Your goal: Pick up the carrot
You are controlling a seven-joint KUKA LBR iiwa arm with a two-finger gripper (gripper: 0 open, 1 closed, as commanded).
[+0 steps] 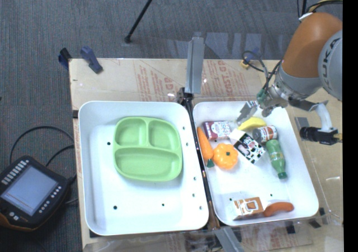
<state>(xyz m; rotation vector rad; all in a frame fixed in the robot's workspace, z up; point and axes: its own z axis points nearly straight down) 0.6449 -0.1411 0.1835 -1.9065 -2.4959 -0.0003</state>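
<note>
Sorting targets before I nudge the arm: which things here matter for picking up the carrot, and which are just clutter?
For the job:
- carrot, at the right bin's left wall
- gripper, above the banana
- right bin

Lying about:
- pumpkin, beside the carrot
- banana
- green bottle
- green tray, in the left bin
- sausage

Plate (148, 148) in left bin (92, 189) — carrot (205, 144) in right bin (302, 172), left of pumpkin (225, 156).

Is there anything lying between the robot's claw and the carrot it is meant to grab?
Yes. The gripper hovers above the banana, and the maroon packet lies between it and the carrot. From above, the carrot is uncovered.
</note>
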